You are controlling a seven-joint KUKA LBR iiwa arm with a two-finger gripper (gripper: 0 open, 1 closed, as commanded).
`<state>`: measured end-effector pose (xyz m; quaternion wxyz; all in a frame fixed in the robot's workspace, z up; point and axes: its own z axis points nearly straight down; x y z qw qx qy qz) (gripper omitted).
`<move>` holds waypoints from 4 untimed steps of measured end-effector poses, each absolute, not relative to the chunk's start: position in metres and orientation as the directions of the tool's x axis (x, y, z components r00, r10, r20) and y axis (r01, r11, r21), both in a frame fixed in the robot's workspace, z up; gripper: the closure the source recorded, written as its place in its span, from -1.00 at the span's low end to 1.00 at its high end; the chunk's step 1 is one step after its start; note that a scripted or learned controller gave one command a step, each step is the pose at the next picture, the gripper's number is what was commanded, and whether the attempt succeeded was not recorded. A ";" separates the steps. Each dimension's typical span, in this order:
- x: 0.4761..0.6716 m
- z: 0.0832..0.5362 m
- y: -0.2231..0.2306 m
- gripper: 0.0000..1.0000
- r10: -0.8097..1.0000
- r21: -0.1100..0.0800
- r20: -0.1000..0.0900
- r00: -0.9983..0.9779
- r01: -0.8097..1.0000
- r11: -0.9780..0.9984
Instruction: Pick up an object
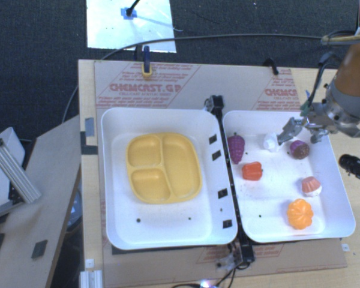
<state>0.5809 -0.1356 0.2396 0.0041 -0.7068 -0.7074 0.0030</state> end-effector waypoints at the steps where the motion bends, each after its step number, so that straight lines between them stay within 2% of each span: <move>1: 0.583 0.246 -0.135 -1.00 1.000 0.001 0.000 -0.003 1.000 0.003; 4: 0.575 0.082 -0.146 -1.00 1.000 -0.001 0.000 -0.001 1.000 0.001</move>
